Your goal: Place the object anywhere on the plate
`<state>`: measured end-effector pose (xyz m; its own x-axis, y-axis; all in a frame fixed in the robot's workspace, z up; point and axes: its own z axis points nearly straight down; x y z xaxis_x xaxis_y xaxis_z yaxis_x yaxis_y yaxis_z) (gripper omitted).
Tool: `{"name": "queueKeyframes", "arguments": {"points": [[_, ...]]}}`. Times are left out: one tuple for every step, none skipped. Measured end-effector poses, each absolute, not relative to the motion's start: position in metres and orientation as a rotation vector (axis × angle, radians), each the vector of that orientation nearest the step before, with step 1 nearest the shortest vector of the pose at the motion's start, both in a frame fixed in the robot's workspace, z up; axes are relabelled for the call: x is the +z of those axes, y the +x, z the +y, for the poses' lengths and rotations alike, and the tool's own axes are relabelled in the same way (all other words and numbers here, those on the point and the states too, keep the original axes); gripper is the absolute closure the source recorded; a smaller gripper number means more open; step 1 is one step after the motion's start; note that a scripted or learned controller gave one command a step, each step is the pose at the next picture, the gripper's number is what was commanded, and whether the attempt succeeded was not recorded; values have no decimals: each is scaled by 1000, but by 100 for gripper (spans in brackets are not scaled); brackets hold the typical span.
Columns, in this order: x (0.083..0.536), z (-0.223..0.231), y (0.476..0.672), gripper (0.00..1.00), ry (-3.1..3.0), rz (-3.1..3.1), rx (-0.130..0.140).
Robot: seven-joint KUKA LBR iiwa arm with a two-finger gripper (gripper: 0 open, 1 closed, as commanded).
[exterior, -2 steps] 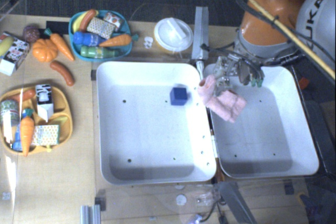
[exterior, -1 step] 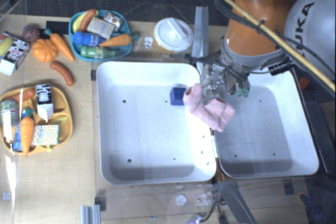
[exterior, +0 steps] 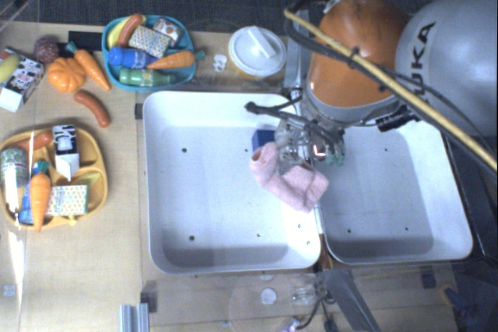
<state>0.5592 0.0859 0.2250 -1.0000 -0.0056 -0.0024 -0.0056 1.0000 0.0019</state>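
Observation:
A crumpled pink cloth [exterior: 289,181] lies at the right edge of the left bin [exterior: 202,198], draped towards the rim shared with the right bin. My gripper [exterior: 302,154] is directly over the cloth's upper part and hides where they meet. A small blue object [exterior: 262,140] sits just left of the gripper, behind the cloth. A yellow plate [exterior: 95,159] holding toy food stands on the bench at the far left.
The right bin [exterior: 405,198] lies under the arm. A blue bowl [exterior: 148,50] of toy food and a white lidded cup [exterior: 257,50] stand behind the left bin. Loose toy vegetables [exterior: 78,78] lie at the back left.

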Motion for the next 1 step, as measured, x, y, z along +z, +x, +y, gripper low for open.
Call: {"name": "queueKeyframes", "arguments": {"points": [[235,132,534,100,-9,3139,3]]}}
